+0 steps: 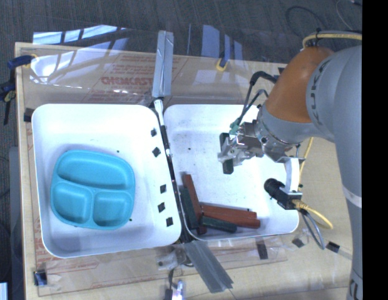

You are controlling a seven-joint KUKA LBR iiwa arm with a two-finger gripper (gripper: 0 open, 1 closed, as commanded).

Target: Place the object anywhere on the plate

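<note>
The blocks [222, 217] lie at six o'clock from the pincer [228, 161], long axes mostly running three-to-nine; whether the pincer is open or closed, I cannot tell.

Dark grey carpet floor [87, 5], pale wooden bench [319, 258] (glare on clear sheeting [106, 67])

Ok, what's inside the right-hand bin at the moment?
Brown and dark green blocks lie piled along the right bin's near-left corner. The gripper hangs above its floor; whatever lies directly beneath the wrist is covered.
</note>
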